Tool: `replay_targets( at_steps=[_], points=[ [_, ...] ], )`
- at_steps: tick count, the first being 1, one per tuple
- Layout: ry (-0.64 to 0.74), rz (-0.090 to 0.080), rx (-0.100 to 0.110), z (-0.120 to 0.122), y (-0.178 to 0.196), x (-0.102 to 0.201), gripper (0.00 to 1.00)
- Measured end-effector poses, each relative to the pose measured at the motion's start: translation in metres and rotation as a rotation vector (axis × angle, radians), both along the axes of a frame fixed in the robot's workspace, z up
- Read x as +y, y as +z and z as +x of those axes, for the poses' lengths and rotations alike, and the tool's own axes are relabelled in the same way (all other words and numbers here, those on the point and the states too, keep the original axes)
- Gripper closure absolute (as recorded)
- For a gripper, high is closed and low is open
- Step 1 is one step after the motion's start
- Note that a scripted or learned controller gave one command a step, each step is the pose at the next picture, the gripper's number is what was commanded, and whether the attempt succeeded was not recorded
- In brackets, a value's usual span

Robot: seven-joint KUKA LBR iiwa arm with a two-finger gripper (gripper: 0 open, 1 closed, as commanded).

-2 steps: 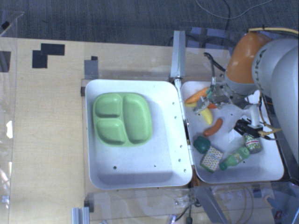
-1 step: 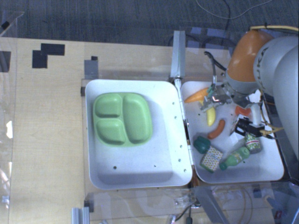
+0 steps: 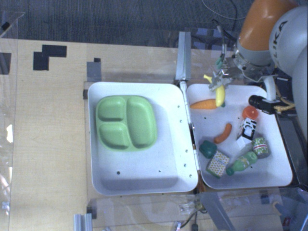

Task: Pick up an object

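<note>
Our gripper (image 3: pixel 217 79) sits over the far edge of the right bin (image 3: pixel 284 170), and a yellow banana (image 3: pixel 220 96) hangs upright just beneath the fingers, its top seemingly pinched between them, so we judge the tool closed on the banana.

We see the main risk in that grip. It looks like a hold on the tip alone, so the fruit could swing, slip and drop back onto the orange carrot (image 3: pixel 204 105) lying just beside it, or catch on the divider between the bins. A shallow pinch on a smooth, curved skin is what would cause it.

Counting from largest to smallest, we have two white bins, the left bin (image 3: pixel 139 179) bearing one green divided plate (image 3: pixel 126 121). In the right bin we count one carrot, one banana, one green bottle (image 3: pixel 241 163) lying on its side, one red sausage (image 3: pixel 223 133), one patterned packet (image 3: pixel 218 164), one dark green piece (image 3: pixel 208 149), one black-and-white carton (image 3: pixel 247 128), one small patterned can (image 3: pixel 260 147) and one orange-red round piece (image 3: pixel 250 112). Some of these touch each other near the front corner, so we cannot be sure nothing is hidden there.
</note>
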State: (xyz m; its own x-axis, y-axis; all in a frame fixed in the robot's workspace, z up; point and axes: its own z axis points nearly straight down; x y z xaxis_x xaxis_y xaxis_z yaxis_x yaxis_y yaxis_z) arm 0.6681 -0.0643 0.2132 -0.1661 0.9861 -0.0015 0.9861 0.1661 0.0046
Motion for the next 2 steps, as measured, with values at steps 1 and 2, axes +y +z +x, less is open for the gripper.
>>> replay_targets(
  at_steps=[1,2],
  points=[
    [0.0,0.0,0.0,0.0,0.0,0.0,0.0],
    [0.192,0.0,0.003,-0.034,-0.092,-0.026,0.0]
  ],
)
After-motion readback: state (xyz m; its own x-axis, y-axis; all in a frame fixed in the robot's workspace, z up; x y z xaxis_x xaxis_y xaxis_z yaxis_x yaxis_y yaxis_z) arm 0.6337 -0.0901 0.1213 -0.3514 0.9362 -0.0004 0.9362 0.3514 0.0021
